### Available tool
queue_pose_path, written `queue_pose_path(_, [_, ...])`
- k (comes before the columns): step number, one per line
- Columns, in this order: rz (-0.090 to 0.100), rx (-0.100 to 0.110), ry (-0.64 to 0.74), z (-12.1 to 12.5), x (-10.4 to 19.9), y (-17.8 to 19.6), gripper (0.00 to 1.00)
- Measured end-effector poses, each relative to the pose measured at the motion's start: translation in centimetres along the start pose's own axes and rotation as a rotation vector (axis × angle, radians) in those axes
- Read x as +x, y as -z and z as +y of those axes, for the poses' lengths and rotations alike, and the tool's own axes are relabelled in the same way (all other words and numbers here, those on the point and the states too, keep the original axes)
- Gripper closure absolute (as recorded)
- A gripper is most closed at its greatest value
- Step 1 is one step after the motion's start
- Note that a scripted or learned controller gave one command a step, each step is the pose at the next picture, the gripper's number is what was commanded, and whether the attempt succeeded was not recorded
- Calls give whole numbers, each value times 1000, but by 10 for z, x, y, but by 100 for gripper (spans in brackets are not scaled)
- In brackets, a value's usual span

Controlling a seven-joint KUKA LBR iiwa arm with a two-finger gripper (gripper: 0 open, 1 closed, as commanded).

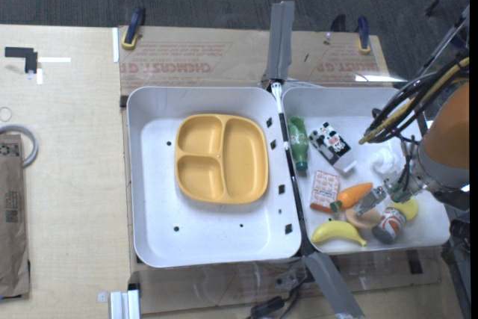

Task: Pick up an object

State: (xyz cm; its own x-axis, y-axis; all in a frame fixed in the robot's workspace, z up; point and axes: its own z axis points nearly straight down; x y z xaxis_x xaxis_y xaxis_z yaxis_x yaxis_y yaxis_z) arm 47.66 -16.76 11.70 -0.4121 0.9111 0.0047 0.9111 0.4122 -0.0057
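Claw (376, 197) beside orange carrot (352, 195)

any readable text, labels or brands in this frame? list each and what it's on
"CHEMC..." in red, upside down and faint, on the cardboard sheet behind the left bin; the remaining letters are too blurred to be sure of.
Similar red print on the cardboard behind the right bin: blurred, unreadable.
Small red-and-white packet: print too small to read.
Cow-pattern carton: no legible text.
Green bottle: label unreadable.
Brown paper bag: dark marks, too small to read.
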Motion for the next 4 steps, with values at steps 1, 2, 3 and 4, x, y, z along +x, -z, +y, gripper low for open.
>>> queue_pose_path(1, [-1,0,316,22,36,-29,0])
queue_pose_path(2, [-2,-2,312,15,-9,24,0])
queue_pose_path(3, [-2,-1,438,35,33,-29,0])
queue_pose_path(4, [2,2,433,34,32,-23,100])
